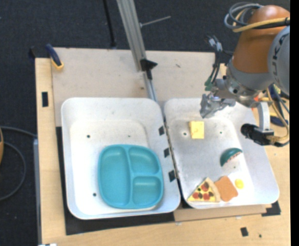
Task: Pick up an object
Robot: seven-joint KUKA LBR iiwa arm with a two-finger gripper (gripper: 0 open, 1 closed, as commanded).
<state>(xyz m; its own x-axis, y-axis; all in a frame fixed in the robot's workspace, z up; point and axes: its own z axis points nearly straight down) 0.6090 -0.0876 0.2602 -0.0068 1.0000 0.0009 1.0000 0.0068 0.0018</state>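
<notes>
- Left bin [78,111]: teal divided tray [130,176], long axis running up-left to low-right.
- Right bin [257,163]: yellow block [196,129] near top, small, squarish, sides roughly square to bin; teal-white dome piece [231,156] mid-right; pizza slice [203,191], orange piece [225,187], small yellow bit [238,183] along bottom edge.
- Gripper [209,108] just above the block, not touching it; finger state: cannot tell.

A metal post [134,35] and clamp [54,56] stand behind the bins.
</notes>
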